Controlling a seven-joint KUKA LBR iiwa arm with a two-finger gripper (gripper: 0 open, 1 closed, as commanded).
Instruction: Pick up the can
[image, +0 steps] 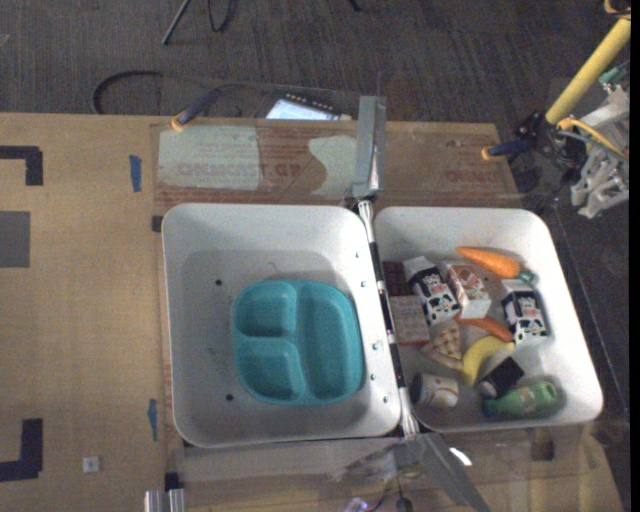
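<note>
Blurred, edge-cropped gripper (600, 175) beyond right bin (572, 300), grip unreadable; probable can (436, 390) indistinct among clutter.

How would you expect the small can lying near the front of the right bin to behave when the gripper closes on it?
The can lies on its side, so it may roll if nudged. It looks small and rigid, probably light. The banana and green bottle crowd it, so they might shift too.

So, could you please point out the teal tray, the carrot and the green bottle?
Teal tray (297, 340), camera view, on the divider between its compartments.
Carrot (487, 261), camera view, mid-body.
Green bottle (524, 400), camera view, mid-body.
</note>
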